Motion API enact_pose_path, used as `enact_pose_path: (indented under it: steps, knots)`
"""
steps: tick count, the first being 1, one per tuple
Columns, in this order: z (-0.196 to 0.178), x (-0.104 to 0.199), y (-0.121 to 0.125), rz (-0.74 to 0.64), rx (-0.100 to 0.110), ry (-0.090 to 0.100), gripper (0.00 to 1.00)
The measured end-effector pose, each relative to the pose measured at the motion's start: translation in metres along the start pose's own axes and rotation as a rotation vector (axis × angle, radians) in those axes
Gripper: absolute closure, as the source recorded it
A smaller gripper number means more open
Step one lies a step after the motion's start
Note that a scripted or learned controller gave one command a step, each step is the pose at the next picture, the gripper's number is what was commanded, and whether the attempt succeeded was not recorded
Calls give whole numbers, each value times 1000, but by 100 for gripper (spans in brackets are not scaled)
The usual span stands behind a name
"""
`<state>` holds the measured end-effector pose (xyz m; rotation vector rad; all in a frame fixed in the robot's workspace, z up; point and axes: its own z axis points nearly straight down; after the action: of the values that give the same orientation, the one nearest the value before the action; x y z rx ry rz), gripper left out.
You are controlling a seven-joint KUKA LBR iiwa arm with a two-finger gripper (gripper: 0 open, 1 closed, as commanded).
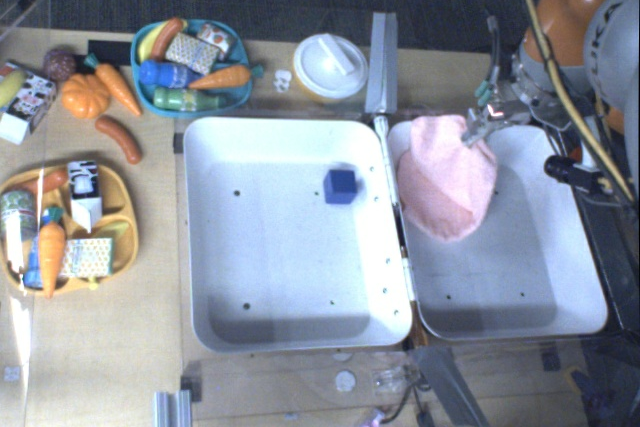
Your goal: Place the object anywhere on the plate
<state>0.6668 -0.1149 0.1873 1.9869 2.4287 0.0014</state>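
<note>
pink plate held at its rim above the right bin, blue block waiting in the left

pink plate (445, 177) hangs at a tilt over the back left part of the right bin (560, 315), its upper edge caught at the end effector (478, 122). the tips appear closed on that rim, which would explain why the plate stands up off the bin floor instead of lying flat; its lower edge seems to rest on or just above the white surface, though i cannot tell which.

the blue block (341, 185) is most likely the object meant for the plate. it sits alone in the left bin (250, 315), toward the back right, close to the divider between the bins and well apart from the end effector.

the arm (590, 5) reaches in from the right, which suits a grasp on the plate's far edge. judging from this layout, the plate needs to lie flat somewhere reachable before the block can go on it, so the task looks barely begun.

on the table (150, 335) at the left, a blue bowl (190, 65) and a yellow tray (70, 230) of toy food stand out of the way, as does a white lid (331, 65) behind the bins.
</note>
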Motion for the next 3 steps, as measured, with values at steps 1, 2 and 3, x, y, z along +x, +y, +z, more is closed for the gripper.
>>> enact_pose_path:
  steps: [1, 2, 3]
  knots:
    - [-38, 2, 2, -10, -2, 0, 100]
    - [-39, 54, -2, -415, -1, 1, 100]
    - [-34, 105, -10, -817, -2, 2, 100]
